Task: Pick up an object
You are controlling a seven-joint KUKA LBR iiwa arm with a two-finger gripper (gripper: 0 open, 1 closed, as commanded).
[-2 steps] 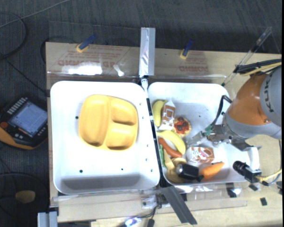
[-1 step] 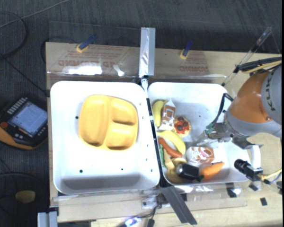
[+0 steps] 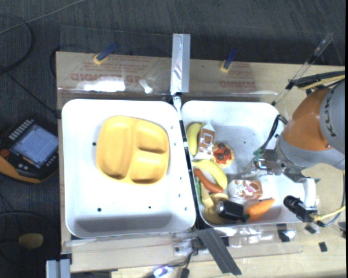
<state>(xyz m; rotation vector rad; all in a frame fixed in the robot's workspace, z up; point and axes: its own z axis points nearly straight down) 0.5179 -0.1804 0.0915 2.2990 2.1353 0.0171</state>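
The surface (image 3: 261,74) carries two shallow white bins side by side. The left bin (image 3: 75,172) holds one yellow divided tray (image 3: 132,148), lying upside down near the bin's centre.

The right bin (image 3: 243,112) holds the candidate objects, clustered along its left wall and front edge: a banana (image 3: 193,136) by the divider, a small white carton (image 3: 207,141) just beside it, a red item (image 3: 223,153), a second banana (image 3: 216,174), a printed packet (image 3: 246,188), a carrot (image 3: 260,208) and a black object (image 3: 231,209).

The arm (image 3: 313,129) (grey, orange band) reaches in from the right. The end effector (image 3: 268,160) sits over the bin's right half, near the packet. Whether it is spread or closed cannot be told, and nothing is seen pinched in it.
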